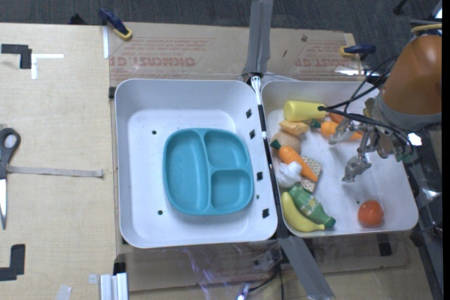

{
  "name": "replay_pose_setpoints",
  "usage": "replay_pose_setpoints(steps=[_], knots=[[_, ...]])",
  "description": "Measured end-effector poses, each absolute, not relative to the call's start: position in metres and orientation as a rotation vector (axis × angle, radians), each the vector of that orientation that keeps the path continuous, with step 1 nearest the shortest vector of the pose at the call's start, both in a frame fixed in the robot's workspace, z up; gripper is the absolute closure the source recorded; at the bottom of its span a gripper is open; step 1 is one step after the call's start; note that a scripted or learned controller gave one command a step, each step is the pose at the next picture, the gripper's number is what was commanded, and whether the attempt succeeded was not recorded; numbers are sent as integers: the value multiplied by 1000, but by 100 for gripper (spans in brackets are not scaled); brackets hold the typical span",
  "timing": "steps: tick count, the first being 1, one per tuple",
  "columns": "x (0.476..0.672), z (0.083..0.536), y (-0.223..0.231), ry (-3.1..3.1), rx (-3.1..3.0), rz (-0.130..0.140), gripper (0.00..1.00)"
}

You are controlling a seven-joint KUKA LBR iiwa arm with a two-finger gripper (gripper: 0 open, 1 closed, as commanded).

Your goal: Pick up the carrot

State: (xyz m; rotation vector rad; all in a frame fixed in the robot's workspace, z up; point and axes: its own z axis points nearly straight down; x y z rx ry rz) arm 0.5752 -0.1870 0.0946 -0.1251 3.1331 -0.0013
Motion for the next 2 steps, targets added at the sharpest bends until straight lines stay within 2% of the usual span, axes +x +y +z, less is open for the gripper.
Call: replay_pose_setpoints(steps=[1,2], knots=[[582,94,-159,3134,124,-1,0],[585,105,-158,3129,118,-3,100]])
